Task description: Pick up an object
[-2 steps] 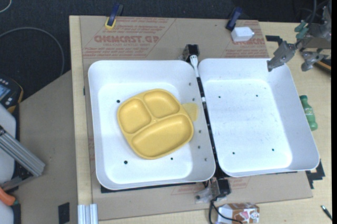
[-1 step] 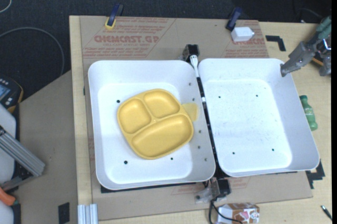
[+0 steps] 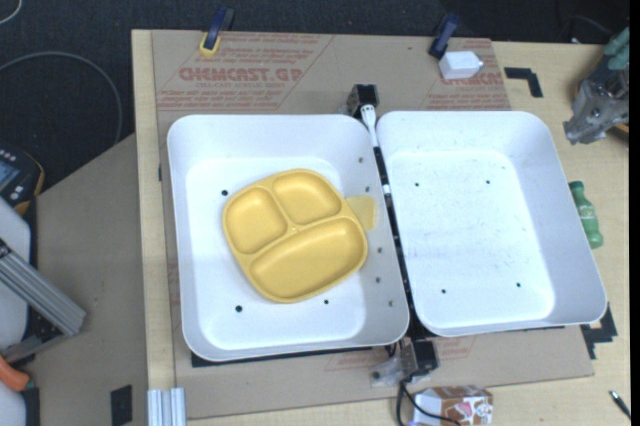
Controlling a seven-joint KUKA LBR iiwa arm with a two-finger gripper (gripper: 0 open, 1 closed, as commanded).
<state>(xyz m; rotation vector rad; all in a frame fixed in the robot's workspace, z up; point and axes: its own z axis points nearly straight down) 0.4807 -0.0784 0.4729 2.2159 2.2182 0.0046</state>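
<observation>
Two white bins sit side by side on a cardboard-covered tabletop. The left bin holds one yellow tray with three compartments, two small ones on the far side and one large one on the near side. The tray lies flat near the bin's centre, slightly rotated, its right edge close to the bin's right wall but apart from it. A small yellow tab shows just beside the tray's right rim, touching or tucked under it; which one cannot be told.

The right bin shows bare floor with a few dark dots.

The tool is at the far right, over the tabletop beyond the right bin's far-right corner, well apart from the tray. It is blurred and partly cut off; whether it is open or closed cannot be told.

A green item lies on the tabletop just beside the right bin's right rim.
</observation>
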